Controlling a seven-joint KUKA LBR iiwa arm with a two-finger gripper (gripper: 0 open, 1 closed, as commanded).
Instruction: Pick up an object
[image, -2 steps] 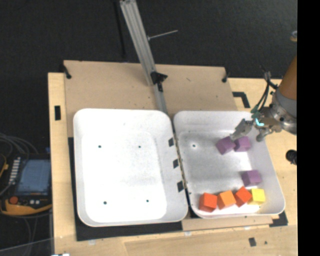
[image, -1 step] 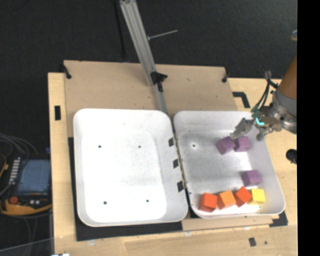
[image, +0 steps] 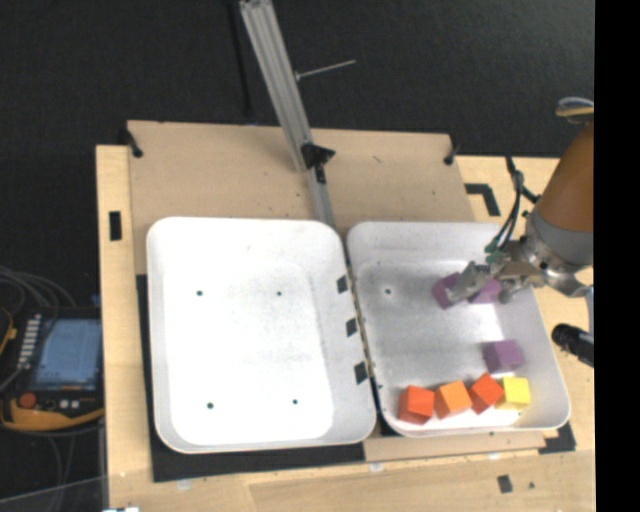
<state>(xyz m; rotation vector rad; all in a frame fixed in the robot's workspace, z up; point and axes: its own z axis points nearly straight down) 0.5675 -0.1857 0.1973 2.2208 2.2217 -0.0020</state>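
Two bins on bench | tool over right bin, a purple block between its fingers; tips blurred | purple cube nearby | orange, yellow blocks along front wall | arm cut off

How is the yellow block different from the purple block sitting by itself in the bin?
The small yellow cube is bright yellow; the lone purple cube is dull purple. The yellow one ends a row, touching an orange-red block at the right white bin's near edge; the purple one sits apart, farther in. Both are small cubes in the same bin.
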